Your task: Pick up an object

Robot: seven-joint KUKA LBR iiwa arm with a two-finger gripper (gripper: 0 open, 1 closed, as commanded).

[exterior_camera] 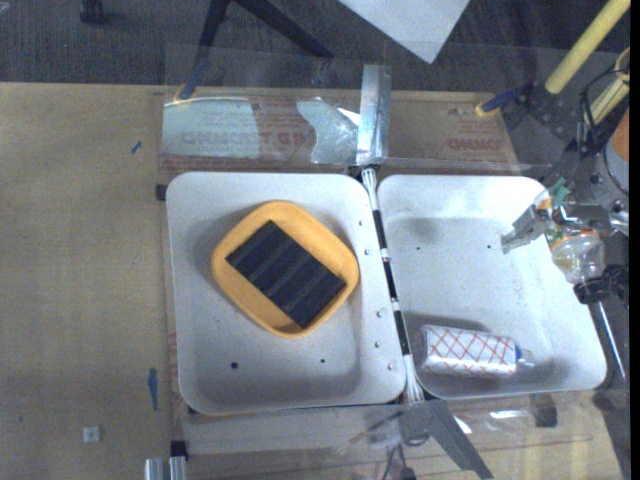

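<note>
Right bin (470, 208): white tube with red crosshatch print (470, 351) lies flat at near wall. Gripper (545, 223) at far-right rim; finger spread cannot be told. Approach advice: descend centred, fingers spanning tube's narrow width.

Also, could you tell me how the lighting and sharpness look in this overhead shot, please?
In the camera view, soft, even light; the yellow object casts a faint shadow on the left bin; the tube in the right bin reads slightly soft; the pincer is smeared at the right.
</note>
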